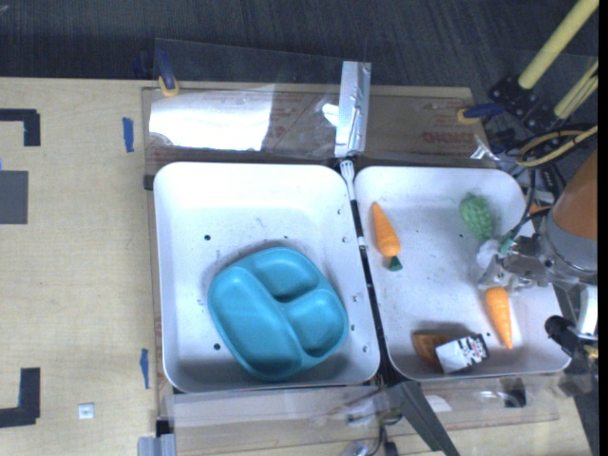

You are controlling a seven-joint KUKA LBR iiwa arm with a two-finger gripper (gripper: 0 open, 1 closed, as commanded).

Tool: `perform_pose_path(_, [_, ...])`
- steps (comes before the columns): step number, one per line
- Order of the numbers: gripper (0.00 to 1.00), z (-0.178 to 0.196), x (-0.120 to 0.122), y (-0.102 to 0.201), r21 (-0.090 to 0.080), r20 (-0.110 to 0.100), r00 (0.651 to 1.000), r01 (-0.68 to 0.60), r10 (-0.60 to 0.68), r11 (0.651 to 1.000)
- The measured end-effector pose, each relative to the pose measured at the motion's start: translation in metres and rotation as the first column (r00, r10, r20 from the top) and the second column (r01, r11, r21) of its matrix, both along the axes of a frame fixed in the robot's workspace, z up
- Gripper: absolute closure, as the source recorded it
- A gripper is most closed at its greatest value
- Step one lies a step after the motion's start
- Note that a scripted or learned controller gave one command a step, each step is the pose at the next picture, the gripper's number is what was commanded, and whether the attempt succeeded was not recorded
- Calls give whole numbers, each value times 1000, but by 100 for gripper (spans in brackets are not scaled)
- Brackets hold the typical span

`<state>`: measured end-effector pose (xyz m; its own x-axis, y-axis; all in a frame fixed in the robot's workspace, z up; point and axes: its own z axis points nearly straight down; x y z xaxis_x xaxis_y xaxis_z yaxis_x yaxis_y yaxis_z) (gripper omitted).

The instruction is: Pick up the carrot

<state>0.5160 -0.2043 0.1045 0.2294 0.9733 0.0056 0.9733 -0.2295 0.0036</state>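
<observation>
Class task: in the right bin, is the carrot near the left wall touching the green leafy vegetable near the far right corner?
Apart. The camera view shows bare white bin floor between the carrot and the green vegetable.

Bright overhead light floods the two shallow white bins [190,198]. Glare streaks the clear plastic sheet [237,122] behind them. The frame is slightly soft throughout.

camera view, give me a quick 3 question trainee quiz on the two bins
1. True or false: the blue divided plate lies in the left bin.
2. How many carrots lie in the right bin?
3. Nearest the gripper: A) green leafy toy B) carrot by the right wall C) carrot by the divider

Key: 1 true; 2 two; 3 B
</observation>
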Motion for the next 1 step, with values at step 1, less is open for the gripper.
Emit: perform_pose_path(1, [100,71,0,67,-4,-2,994,111,-111,994])
